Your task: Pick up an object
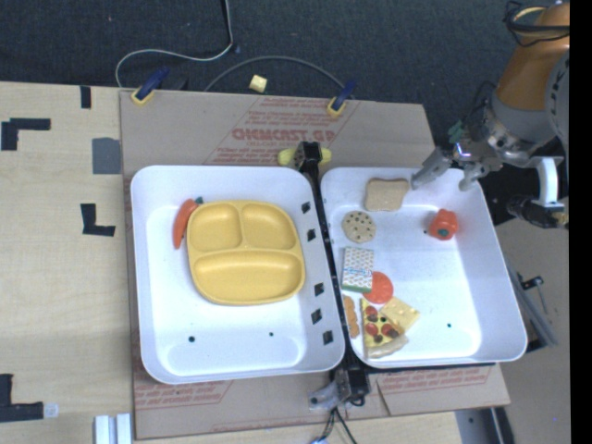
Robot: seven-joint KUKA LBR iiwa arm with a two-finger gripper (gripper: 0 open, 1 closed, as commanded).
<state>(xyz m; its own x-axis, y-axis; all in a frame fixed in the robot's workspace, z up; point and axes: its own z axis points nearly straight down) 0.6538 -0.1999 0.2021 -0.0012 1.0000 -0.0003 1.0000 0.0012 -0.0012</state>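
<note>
Camera view looks down on two white bins side by side on the desk [55, 248]. The grey arm [532, 72] comes in from the right side, with its orange band up near the top corner. It bends down and to the left, so the tool [447, 170] hangs over the top edge of the right bin [481, 276]. The two fingers of the tool are spread apart, and nothing is between them.

Just left of the tool and a bit lower lies a tan slice of toy bread [386, 194]. Below the tool, close by, sits a small orange and red toy [443, 225]. Further down and to the left is a round cookie [358, 226] with dark chips. Past the cookie come a little box [358, 268] with a green and white pattern, a red round piece [379, 288] and a yellow slice of toy pizza [387, 326]. These lie close together, well apart from the tool.

Far to the left of the tool is the left bin [157, 340]. It holds a yellow tray [246, 252] with three parts, and an orange toy carrot [183, 222] touches its left side.

Red letters are printed on the brown board [277, 128] under the bins, but they are upside down and too blurry to read.
</note>
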